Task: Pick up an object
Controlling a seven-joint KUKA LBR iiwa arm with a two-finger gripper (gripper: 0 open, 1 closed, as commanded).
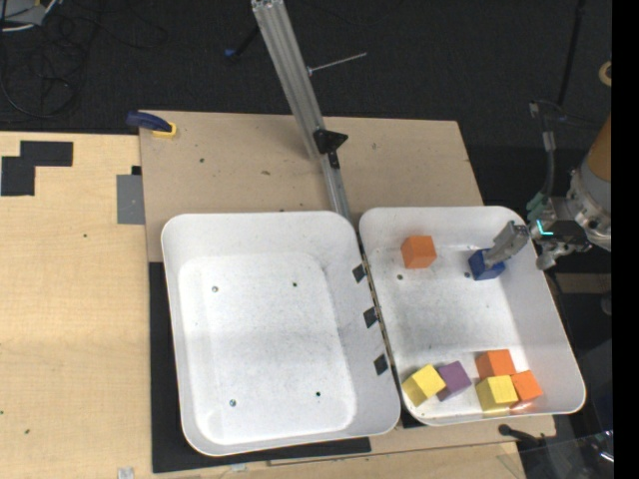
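So far nothing is lifted. Left bin (200, 242) holds no objects. In the right bin (559, 352), orange cube (419, 251) sits at about 11 o'clock, apart from the rest. A cluster lies along the 5–6 o'clock edge: yellow cube (425, 382), purple cube (454, 376), a second yellow cube (496, 393) and two orange blocks (509, 372) touching it. Blue block (486, 263) rests at 1 o'clock on the bin floor, with the gripper (511, 239) right at it (one grey finger overlaps its upper edge). Whether the jaws are spread or closed on it I cannot tell. Judgement: approach done; grasp unconfirmed, lift remaining.
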